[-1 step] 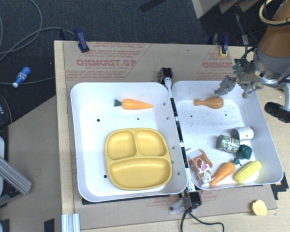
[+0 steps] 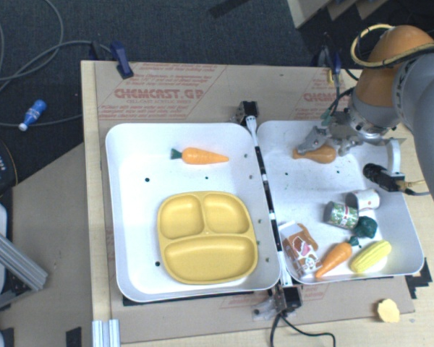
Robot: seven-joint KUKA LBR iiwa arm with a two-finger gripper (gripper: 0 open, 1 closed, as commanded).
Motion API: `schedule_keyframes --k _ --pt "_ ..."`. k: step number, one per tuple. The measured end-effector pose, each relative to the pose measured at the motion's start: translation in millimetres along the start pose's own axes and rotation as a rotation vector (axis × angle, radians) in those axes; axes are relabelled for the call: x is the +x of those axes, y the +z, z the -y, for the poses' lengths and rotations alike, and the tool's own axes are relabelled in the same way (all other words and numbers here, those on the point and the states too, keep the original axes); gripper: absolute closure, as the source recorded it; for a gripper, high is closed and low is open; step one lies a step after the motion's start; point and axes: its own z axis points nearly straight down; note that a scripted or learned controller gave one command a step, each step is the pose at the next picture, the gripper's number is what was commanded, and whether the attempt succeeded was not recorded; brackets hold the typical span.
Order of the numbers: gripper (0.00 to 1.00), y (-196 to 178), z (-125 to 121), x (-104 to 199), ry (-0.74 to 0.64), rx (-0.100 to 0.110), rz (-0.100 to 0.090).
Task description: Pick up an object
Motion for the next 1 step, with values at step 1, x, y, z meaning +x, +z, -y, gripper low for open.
schedule_keyframes --k 1 --pt "1.0 -26.5 -5.8 -2.5 -0.002 -0.022 0.01"
